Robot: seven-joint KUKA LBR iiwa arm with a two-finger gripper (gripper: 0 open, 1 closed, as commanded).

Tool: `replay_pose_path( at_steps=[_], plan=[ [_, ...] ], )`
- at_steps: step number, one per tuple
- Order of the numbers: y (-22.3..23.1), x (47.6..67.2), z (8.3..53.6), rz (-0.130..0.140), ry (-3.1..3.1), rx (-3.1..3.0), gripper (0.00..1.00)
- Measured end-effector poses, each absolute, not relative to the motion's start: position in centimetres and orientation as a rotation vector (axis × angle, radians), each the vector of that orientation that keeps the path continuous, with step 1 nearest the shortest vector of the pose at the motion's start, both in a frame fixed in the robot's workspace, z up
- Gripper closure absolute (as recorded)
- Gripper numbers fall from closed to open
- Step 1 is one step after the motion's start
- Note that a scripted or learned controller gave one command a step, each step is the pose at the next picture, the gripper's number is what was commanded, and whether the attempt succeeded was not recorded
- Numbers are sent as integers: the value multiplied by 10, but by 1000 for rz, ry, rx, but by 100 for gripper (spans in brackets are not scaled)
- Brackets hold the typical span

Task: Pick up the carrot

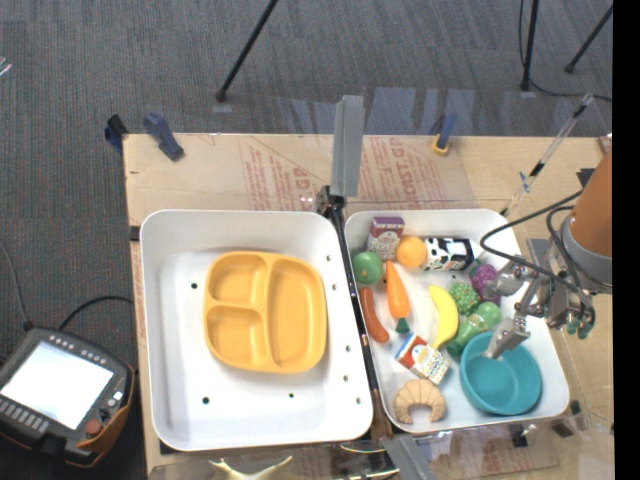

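The carrot (397,290), orange with a green stub at its near end, lies lengthwise in the right bin (556,393), left of centre. A red sausage (374,315) is on its left and a banana (443,315) on its right. My gripper (504,311) hovers at the right side of that bin, above the rim of a teal bowl (500,378) and well to the right of the carrot. Its fingers are spread open with nothing held between them.
Packed around the carrot are a green apple (368,267), an orange (410,252), a cow-patterned carton (447,254), purple grapes (484,278), a small red carton (422,358) and a croissant (420,400). The left bin (170,368) holds a yellow divided plate (267,310).
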State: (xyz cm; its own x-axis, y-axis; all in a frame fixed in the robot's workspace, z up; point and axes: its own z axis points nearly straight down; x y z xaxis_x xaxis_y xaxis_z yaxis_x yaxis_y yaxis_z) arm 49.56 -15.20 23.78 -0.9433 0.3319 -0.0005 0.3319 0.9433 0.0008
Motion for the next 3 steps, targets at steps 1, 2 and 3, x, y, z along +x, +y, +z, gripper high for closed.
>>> replay_pose_path(
  at_steps=[1,2,3],
  plan=[
    [-122,536,109,5,3130,415,0],
    [-80,595,87,4,3119,378,0],
    [-79,597,98,4,3116,374,100]
  ],
)
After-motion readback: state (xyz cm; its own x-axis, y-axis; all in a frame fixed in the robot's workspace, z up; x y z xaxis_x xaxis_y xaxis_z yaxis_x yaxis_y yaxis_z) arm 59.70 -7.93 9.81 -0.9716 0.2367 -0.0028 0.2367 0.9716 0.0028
